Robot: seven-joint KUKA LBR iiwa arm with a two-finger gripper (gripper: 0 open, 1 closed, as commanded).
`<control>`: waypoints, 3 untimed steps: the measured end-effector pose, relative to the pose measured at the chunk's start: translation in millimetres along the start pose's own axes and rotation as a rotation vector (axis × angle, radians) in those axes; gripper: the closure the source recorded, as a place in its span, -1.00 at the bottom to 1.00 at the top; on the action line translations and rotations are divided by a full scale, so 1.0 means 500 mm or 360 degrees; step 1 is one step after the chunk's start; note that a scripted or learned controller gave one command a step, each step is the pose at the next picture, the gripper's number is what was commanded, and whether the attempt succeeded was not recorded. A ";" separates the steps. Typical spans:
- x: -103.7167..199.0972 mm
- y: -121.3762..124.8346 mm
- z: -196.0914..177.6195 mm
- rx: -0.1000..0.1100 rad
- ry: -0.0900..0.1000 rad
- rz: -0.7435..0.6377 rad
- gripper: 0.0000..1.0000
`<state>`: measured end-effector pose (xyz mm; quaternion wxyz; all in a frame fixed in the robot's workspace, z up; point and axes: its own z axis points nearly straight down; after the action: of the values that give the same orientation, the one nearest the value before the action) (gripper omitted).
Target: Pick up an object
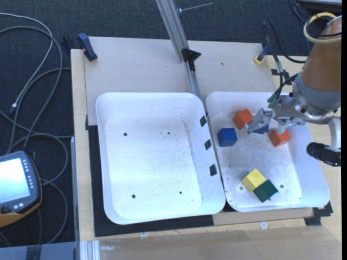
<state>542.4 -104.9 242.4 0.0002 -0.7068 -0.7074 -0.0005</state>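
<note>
My gripper (264, 124) hangs low over the upper middle of the right bin (309, 191), with the grey and orange arm reaching in from the right. A small dark blue piece (261, 128) shows right at the gripper's tip; I cannot tell whether it is held. An orange block (243, 117) lies just left of the gripper. A second orange block (280, 138) lies just below and right of it. A blue cube (227, 137) sits further left, near the bin's left wall. A yellow block (253, 179) and a green block (265, 190) touch each other near the front.
The left bin (108, 145) stands beside the right one, and their walls meet in the middle. A slanted metal pole (173, 23) rises from the bench behind the bins. Cables and a handheld pendant (16, 186) lie on the floor at left.
</note>
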 end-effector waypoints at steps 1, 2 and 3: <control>0.011 0.132 0.188 0.0007 -0.0001 -0.0004 -1.00; 0.009 0.167 0.238 0.0002 -0.0002 0.0005 -1.00; 0.026 0.028 0.289 0.0015 0.0003 0.0004 -1.00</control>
<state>556.5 -91.9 98.0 0.0042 -0.7076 -0.7066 0.0023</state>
